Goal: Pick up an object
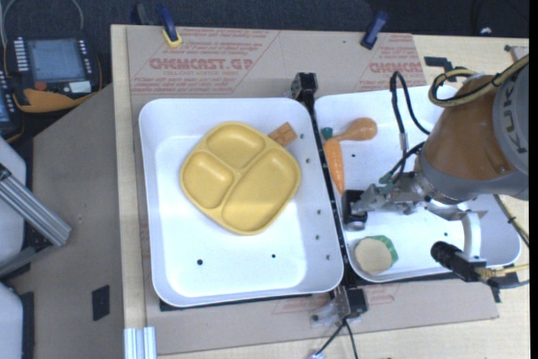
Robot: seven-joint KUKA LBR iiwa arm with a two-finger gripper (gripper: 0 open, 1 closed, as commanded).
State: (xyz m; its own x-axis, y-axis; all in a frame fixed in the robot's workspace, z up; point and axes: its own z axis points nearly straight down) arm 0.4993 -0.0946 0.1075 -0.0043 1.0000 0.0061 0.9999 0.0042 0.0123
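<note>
My gripper (354,209) is low in the right bin (496,252), close to its left wall, and stands open with nothing between its fingers. An orange carrot (335,162) lies just above it along that wall, its tip near the gripper. A tan pear-shaped toy (358,130) with a green stem rests at the bin's far left. A round cream piece with a green rim (375,255) sits just below the gripper, near the front wall. The orange-banded wrist (466,149) covers the middle of the bin.
The left bin (168,240) holds a yellow divided plate (240,177) with a small brown block (282,134) at its far right edge. Black cables loop over the right bin's back. A black clamp (303,84) sits where the bins meet.
</note>
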